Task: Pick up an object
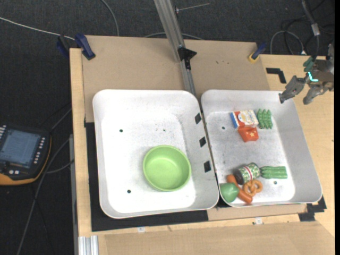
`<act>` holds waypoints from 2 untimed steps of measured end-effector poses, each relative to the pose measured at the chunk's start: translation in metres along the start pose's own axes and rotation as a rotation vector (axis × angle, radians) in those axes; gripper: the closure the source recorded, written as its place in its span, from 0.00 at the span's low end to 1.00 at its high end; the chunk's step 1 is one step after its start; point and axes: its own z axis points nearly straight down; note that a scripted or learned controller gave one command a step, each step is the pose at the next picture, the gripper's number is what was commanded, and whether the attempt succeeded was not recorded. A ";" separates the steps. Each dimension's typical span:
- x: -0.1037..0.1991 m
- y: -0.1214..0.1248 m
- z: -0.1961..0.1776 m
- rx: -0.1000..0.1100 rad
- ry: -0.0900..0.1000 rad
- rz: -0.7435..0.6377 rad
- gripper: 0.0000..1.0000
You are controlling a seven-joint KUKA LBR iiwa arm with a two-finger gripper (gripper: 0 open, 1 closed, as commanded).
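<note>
Gripper point(302, 92) sits off the right bin's point(305, 158) upper-right corner — fingers spread, holding nothing; nearest object, green ridged block point(264, 119), lies inside at its 8 o'clock, apart.

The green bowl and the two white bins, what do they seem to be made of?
The green bowl looks like moulded plastic: one even lime colour, smooth, with a soft sheen on its rim. The left bin and the right bin look like thin formed plastic, matt white with rounded corners and dark speckling, possibly scuffs; I cannot be sure.
</note>
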 end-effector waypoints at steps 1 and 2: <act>0.000 0.000 0.000 0.000 0.000 0.000 0.00; 0.002 0.003 0.062 0.005 0.001 0.000 0.00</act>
